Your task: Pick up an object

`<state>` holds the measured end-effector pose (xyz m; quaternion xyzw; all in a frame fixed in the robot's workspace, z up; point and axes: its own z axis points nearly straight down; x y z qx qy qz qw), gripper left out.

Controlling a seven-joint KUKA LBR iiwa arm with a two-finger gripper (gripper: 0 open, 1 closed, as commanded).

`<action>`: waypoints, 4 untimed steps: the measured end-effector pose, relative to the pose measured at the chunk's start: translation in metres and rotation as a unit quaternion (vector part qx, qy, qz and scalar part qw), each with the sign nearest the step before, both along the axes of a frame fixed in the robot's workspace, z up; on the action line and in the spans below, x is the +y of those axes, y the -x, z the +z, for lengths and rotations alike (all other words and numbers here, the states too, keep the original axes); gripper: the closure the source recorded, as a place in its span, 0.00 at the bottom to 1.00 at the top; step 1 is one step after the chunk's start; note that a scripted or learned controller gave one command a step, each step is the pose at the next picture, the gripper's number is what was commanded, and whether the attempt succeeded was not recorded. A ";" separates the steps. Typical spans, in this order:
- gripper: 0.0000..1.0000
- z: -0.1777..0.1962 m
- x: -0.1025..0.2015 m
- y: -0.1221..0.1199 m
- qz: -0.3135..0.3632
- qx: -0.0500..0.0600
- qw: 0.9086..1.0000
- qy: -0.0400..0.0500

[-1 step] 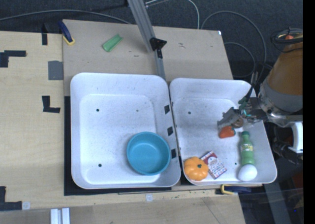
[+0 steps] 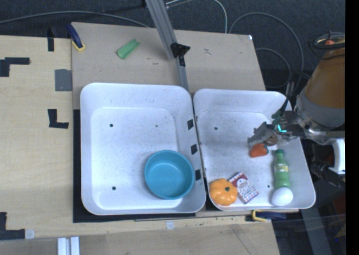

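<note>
My gripper [image 2: 262,137] reaches into the right bin [image 2: 235,102] from the right, low over its middle right part. A small red-orange object [image 2: 258,151] lies directly below the fingertips, touching or nearly touching them. A green bottle [image 2: 281,170] lies just right of it, with a white egg-shaped object [image 2: 282,196] at its lower end. An orange pumpkin-like toy [image 2: 224,191] and a red-and-white packet [image 2: 243,186] rest along the bin's front wall. A blue bowl [image 2: 169,174] sits in the left bin [image 2: 112,108] at its front right.
A grey pole [image 2: 162,18] slants across the board behind the bins, ending in a black clamp [image 2: 179,50]. A green block [image 2: 127,48] lies on the board at the back left. Cables loop behind the right bin.
</note>
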<state>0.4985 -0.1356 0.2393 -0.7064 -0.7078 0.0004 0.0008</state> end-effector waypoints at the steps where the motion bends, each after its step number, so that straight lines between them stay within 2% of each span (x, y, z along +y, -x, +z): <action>1: 0.00 -0.061 -0.002 -0.006 0.000 0.003 1.000 0.000; 2: 0.00 -0.114 0.004 0.006 0.000 0.004 1.000 -0.001; 3: 0.00 -0.151 0.004 0.006 -0.001 0.000 1.000 0.001; 4: 1.00 -0.140 0.005 0.006 0.000 0.001 1.000 -0.001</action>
